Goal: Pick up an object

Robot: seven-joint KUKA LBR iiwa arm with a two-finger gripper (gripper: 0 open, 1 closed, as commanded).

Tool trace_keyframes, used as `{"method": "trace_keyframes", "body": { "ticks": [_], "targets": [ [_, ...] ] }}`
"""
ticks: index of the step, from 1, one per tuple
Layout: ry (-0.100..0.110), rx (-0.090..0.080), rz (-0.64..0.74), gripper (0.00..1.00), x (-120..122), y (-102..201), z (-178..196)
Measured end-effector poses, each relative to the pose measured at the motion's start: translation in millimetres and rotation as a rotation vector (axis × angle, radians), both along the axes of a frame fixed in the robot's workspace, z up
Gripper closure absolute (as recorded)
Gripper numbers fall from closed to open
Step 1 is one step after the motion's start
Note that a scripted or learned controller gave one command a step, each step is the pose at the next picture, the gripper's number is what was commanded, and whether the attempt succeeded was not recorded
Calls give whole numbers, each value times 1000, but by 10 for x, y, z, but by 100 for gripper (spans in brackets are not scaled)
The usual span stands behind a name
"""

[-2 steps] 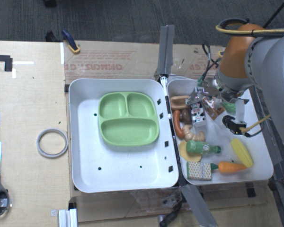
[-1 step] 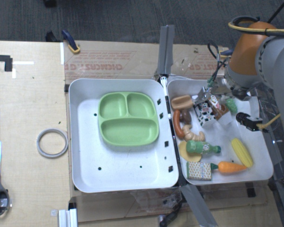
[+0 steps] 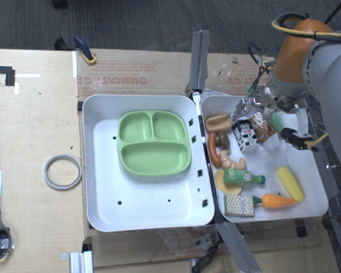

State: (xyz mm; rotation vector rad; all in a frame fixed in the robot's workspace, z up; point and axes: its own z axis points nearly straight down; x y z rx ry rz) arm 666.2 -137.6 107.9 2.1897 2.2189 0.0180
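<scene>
**Gripper down in the right bin, no object lifted yet**

The grey KUKA arm with orange band (image 3: 298, 44) reaches in from the right side, and its metal two-finger gripper (image 3: 251, 104) is low in the back part of the right shallow white bin (image 3: 312, 203). The gripper tip is just beside two small items: a black-and-white patterned box, like a small milk carton (image 3: 245, 134), and a brown-red packet (image 3: 263, 128) next to it. I cannot tell if the fingers are wide or narrow; they are small and mixed with the clutter behind them. I see nothing clearly between them, so I judge the pick is not done. What is left, approx.: close on one thing, lift it out of the bin.

The most likely target, judging by position only, is the black-and-white box. It is near the back of the right bin, between the brown bread-shaped toy (image 3: 218, 121) and the brown-red packet. Its long axis seems to run roughly from the back of the bin toward the front, a bit tilted, but it is too small to be sure which end is the top.

Other things in the same bin, e.g. the yellow corn cob (image 3: 290, 183), the orange carrot (image 3: 278, 201) and the green bottle (image 3: 243, 178), lie well apart from the gripper. The carrot lies across the bin, with its green end toward the left; the corn cob lies diagonal.

The left white bin (image 3: 96, 198) has the green divided plastic plate (image 3: 154, 143).
</scene>
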Motion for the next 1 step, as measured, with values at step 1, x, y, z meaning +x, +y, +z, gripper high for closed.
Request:
{"method": "trace_keyframes", "body": {
  "ticks": [1],
  "targets": [
    [-7, -4, -3, 0, -118, 194, 1]
  ]
}}
